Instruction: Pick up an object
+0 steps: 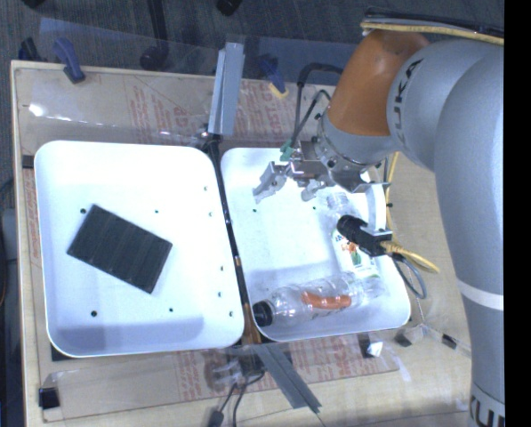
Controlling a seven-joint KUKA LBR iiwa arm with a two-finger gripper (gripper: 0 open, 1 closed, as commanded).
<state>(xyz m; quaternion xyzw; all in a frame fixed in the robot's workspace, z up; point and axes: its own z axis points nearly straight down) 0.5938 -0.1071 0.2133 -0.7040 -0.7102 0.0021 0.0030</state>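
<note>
In the left bin (pixel 52 167) a dark grey ribbed rectangular pad (pixel 120 247) lies flat. A clear plastic bottle (pixel 314 299) with orange inside and a black cap lies on its side along the front wall of the right bin (pixel 247 238). A clear packet with a green and red label (pixel 356 254) rests against that bin's right wall. My gripper (pixel 288 185) hangs over the back of the right bin, open, with bare white bin floor between its silver fingers (pixel 267 181). It is apart from the bottle and left of the packet.
A black cable piece (pixel 361 232) and a yellow cable (pixel 412 256) trail from the wrist over the right bin's right rim. A grey metal post (pixel 224 87) stands behind the divide between the bins. The bulky arm covers the bench's right side.
</note>
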